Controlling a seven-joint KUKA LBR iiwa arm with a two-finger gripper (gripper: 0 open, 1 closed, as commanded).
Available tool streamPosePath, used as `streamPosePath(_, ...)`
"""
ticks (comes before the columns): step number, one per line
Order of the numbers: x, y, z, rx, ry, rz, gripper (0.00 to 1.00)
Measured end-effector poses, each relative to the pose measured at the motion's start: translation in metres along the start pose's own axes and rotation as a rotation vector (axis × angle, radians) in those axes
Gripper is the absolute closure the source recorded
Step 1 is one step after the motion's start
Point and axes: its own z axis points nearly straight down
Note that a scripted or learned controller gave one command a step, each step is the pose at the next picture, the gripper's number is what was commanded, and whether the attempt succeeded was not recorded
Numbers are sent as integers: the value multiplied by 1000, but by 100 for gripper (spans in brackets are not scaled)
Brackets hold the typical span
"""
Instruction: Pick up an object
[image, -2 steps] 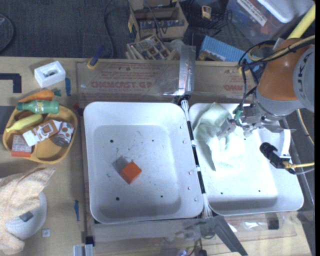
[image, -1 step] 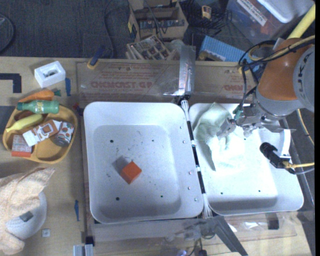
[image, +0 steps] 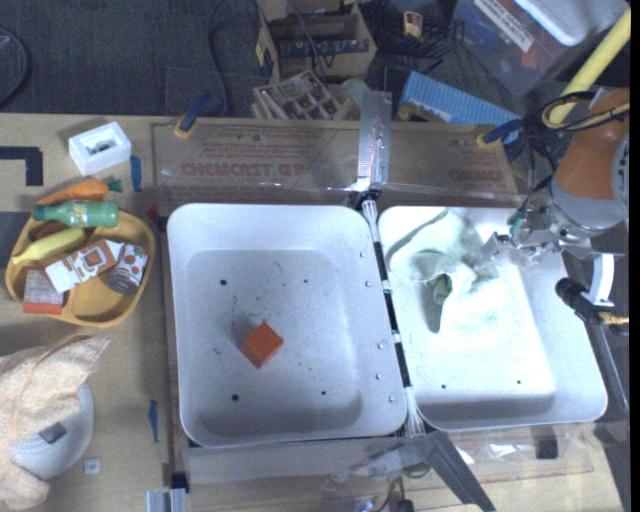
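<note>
Orange cube (image: 262, 343) lying alone in left bin (image: 200, 240), well apart from gripper (image: 512, 238). Gripper poised at far edge of right bin (image: 560, 390), beside pale crumpled items (image: 440, 270). Claw opening: cannot tell. Likely fault: closing on limp, thin material and slipping off.

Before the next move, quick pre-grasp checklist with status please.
1. Target in sight: orange block lies alone in the left bin - ok.
2. Second candidate: pale green crumpled items in the right bin, shapes hard to separate - cannot tell what they are.
3. Gripper position: over the right bin's upper right part, near the crumpled items - ok.
4. Something held: nothing clearly seen between the fingers - cannot tell.
5. Route to the block: divider between the bins must be crossed; arm is low near the rim - not ok yet.
</note>
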Motion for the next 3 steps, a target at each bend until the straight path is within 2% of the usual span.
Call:
streamPosePath(1, 88, 25, 13, -11, 0, -70, 0)
streamPosePath(2, 106, 30, 12, -14, -6, -474, 0)
streamPosePath(3, 103, 38, 14, 2, 7, -415, 0)
